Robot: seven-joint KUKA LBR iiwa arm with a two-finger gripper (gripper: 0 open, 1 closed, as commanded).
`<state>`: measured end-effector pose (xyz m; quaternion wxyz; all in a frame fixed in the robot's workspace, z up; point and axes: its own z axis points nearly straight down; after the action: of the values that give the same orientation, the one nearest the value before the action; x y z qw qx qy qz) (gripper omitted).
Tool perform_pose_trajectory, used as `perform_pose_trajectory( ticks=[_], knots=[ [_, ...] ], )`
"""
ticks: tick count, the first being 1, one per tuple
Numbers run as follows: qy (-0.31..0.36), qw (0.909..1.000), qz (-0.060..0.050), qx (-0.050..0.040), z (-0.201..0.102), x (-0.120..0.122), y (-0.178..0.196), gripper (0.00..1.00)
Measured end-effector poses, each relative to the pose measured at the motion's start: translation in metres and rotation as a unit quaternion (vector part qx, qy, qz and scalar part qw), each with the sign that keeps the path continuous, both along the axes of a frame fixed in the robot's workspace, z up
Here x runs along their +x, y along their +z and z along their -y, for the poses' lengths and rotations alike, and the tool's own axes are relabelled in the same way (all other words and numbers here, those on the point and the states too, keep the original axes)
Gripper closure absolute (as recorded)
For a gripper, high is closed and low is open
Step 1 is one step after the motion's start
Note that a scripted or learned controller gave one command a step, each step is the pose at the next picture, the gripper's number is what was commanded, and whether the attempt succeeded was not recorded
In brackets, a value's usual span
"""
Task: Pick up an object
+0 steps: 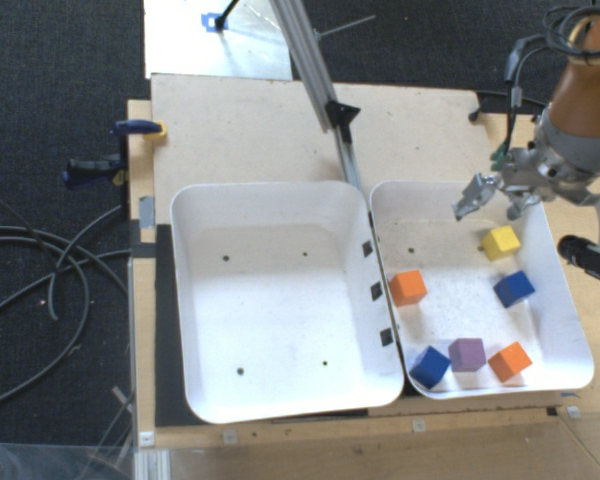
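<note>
Two shallow white bins side by side on the bench; left bin bare, right bin carrying six small blocks. Yellow block lying at the upper right of that bin's floor, just below and a little right of the gripper; near it, apart from it, not touching. Orange block resting near the bin's left wall, well apart from the gripper, lower and to the left; blue block toward the right wall, below the yellow one. Along the near edge, a row of three: another blue block at the left, purple block in the middle, second orange block at the right; purple just beside each neighbour, contact not clear.

Gripper hanging over the upper part of the right bin, carried by the grey arm with its orange band, reaching in from the right; pale metal fingers angled down and to the left, tilted rather than plumb. Spread of the fingers impossible to judge at this angle and blur; nothing visible between them, no block lifted off the floor; all six blocks lying flat in the bin.

Slanted metal pole crossing above the bench, ending by the seam between the bins.
</note>
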<state>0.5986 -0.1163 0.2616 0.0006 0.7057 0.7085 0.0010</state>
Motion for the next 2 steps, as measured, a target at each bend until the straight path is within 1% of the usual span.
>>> perform_pose_trajectory(
  ticks=[1,2],
  knots=[
    [-0.002,1.0000,-0.001,0.0005,-0.031,-0.040,-0.138,0.00],
    [0.001,1.0000,0.007,-0.0003,-0.030,-0.039,-0.148,0.00]
  ],
)
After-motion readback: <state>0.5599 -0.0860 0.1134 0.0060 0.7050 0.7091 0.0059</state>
